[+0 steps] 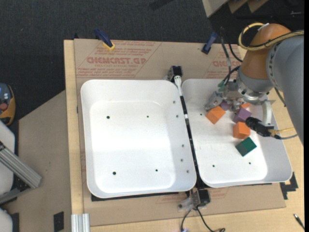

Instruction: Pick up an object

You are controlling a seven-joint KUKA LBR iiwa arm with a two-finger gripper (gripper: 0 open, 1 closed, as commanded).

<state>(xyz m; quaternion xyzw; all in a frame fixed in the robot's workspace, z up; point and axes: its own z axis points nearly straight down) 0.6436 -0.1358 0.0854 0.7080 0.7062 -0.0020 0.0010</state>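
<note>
four blocks crowd the right bin; gripper, grip state unclear, hovers at twelve o'clock of the orange cube. risk: it nudges the purple block instead.

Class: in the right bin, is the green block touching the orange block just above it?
Apart: the camera view shows white bin floor between the green block and that orange block.
</note>
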